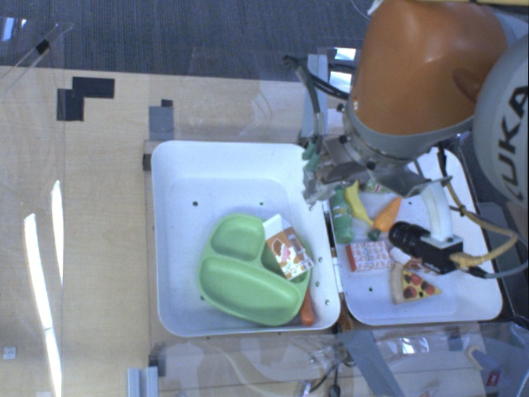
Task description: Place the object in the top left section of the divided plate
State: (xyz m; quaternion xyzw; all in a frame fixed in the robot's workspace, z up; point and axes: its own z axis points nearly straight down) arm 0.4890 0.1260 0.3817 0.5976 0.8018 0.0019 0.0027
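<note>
A green divided plate lies in the left white bin, toward its front right. Its top left section holds nothing. A small printed carton rests tilted in the plate's right section. My gripper hangs under the big orange wrist, over the wall between the two bins, above and to the right of the plate. The wrist hides most of it, and I see nothing clearly held in it.
The right bin holds a yellow banana, a carrot, a green bottle, a red flat box and a pizza slice. An orange item lies by the plate's front right rim. A black cable fitting hangs over the right bin.
</note>
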